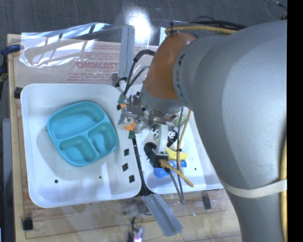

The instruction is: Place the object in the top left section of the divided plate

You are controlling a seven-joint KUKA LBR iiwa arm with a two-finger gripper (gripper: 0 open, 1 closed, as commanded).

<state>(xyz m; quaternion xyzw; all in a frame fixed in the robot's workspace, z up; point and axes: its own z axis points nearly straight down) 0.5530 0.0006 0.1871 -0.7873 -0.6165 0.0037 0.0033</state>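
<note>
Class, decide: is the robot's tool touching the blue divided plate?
Apart. The camera view shows bare white bin floor between the divided plate in the left bin and the tool beside the bins' divide.

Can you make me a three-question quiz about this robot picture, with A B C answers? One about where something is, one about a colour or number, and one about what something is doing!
1. Where is the divided plate?
A. in the left bin
B. in the right bin
C. on the floor

2. How many sections does the plate have?
A. two
B. three
C. five

3. What is in the plate's sections?
A. a banana
B. a toy car
C. nothing

Answers:
1. A, the plate lies in the left bin.
2. B, ridges split it into one long section and two smaller ones.
3. C, all sections show bare blue, while the arm hangs above the right bin.
</note>
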